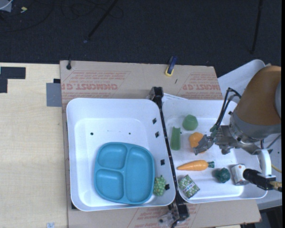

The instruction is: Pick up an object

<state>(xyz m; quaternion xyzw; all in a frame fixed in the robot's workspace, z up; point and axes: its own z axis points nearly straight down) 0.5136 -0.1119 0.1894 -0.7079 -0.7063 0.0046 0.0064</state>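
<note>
One small round orange ball (195,138) (smooth) beside gripper (203,146).

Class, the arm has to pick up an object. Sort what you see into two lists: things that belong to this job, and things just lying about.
Part of the job:
tool
orange ball, right by the tool
green ball
carrot
right bin

Lying about:
blue divided plate
grapes
left bin
blue and yellow clamp
</note>
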